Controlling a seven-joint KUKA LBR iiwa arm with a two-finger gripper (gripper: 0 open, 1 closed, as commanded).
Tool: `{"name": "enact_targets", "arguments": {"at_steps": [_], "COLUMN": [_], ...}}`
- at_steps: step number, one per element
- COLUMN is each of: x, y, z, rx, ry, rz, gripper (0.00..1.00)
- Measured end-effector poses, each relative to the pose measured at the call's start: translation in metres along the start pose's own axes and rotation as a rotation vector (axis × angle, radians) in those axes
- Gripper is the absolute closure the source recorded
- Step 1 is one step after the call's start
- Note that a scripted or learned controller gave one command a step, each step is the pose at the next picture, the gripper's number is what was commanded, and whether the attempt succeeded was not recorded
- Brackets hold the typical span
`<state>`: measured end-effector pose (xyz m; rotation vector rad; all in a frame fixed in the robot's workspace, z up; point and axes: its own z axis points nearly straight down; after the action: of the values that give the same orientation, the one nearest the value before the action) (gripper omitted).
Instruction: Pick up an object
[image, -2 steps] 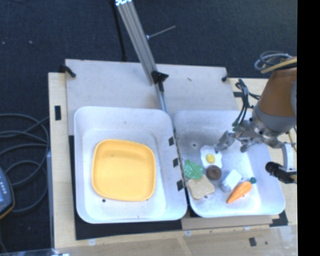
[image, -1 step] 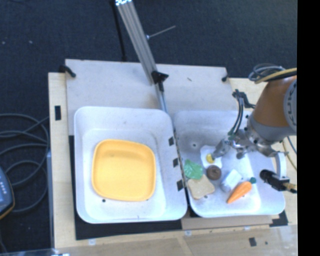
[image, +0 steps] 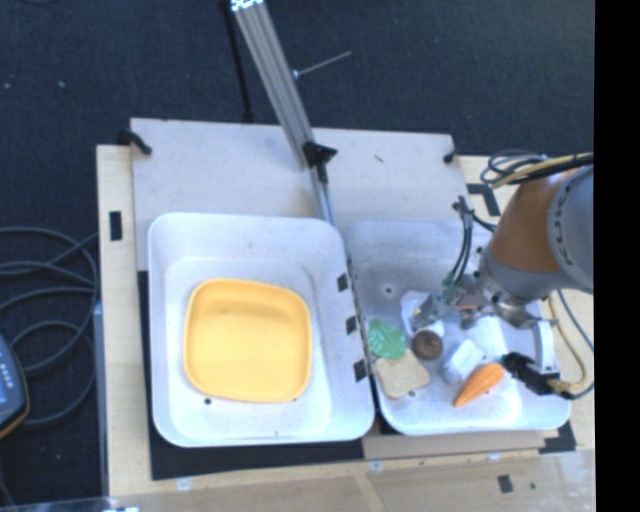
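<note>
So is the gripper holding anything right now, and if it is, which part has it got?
It cannot be told. The gripper is low in the right white bin near the small brown round object, its tips too blurred.

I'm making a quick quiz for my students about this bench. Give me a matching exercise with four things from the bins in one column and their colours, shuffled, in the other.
Things:
1. plate in the left bin
2. carrot in the right bin
3. leafy piece in the right bin
4. round ball in the right bin

Colours:
A. green
B. dark brown
C. yellow
D. orange

Pairs: 1-C, 2-D, 3-A, 4-B
</note>
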<state>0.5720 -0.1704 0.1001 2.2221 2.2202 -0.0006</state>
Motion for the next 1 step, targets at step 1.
{"name": "enact_targets", "arguments": {"at_steps": [1], "x": [0.0], "y": [0.0014], "z": [-0.0129], "rx": [-0.005], "ry": [0.001], "rz": [0.001], "gripper": [1.0]}}
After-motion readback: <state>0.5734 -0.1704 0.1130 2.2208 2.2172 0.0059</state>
